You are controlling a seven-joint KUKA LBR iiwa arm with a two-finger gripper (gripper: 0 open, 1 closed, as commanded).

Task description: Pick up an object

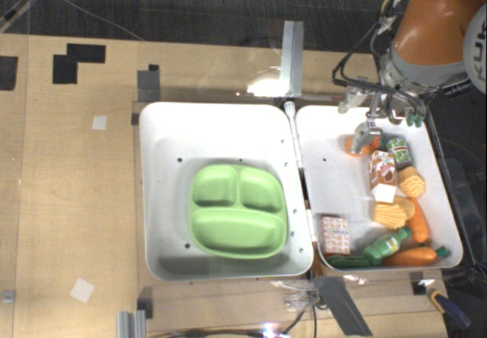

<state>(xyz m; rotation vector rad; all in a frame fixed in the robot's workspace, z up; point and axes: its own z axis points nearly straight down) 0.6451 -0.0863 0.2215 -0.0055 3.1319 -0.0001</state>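
My gripper [367,133] hangs over the upper part of the right bin [327,169], reaching in from the top right under the orange wrist band. Its tip sits right above a small orange piece [353,146] near the bin's back wall, and I cannot tell whether it touches it. Just right of it lie a green can [399,152] and a brown-and-white packet [382,167]. Nothing is visibly lifted off the bin floor.
Along the right bin's right side and front lie a white cube [384,193], yellow pieces [389,215], a green bottle [388,243], a carrot [415,256], a dark cucumber [347,260] and a pink box [334,234]. A green divided tray [237,209] lies in the left bin [163,176].
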